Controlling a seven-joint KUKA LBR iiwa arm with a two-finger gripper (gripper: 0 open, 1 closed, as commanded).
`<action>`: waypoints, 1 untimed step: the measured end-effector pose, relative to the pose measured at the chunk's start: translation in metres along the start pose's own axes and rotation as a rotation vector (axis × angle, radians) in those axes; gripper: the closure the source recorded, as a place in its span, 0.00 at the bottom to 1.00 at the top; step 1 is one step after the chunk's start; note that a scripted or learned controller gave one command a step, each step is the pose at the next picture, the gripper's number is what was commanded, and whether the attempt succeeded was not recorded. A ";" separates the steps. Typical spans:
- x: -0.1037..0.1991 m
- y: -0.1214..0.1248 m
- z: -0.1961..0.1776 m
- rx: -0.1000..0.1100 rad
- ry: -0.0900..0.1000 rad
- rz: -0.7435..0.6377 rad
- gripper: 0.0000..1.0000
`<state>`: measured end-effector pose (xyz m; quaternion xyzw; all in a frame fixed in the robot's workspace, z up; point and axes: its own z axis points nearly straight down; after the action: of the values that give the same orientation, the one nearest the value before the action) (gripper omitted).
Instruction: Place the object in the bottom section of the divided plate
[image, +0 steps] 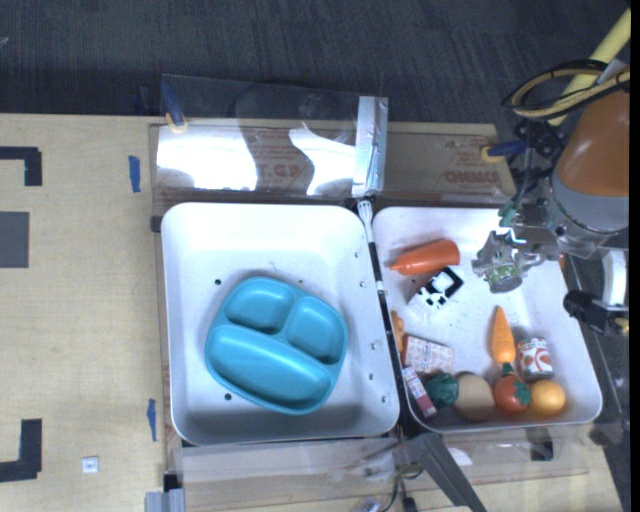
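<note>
Sitting in the left bin (190, 250), the blue divided plate (277, 343) has its long bottom section toward the near edge. Rightward, the gripper (503, 262) hovers over the right bin (575, 345), well apart; whether it holds anything I cannot tell.

Blue divided plate (275, 343) in left bin (190, 300)

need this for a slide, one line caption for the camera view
KUKA gripper poised over the right bin of toy food, with the blue divided plate waiting in the left bin.
</note>
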<state>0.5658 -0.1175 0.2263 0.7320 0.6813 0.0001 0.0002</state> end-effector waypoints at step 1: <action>0.093 0.041 -0.011 -0.003 0.001 -0.184 1.00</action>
<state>0.6137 -0.0274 0.2372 0.6662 0.7457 0.0014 0.0010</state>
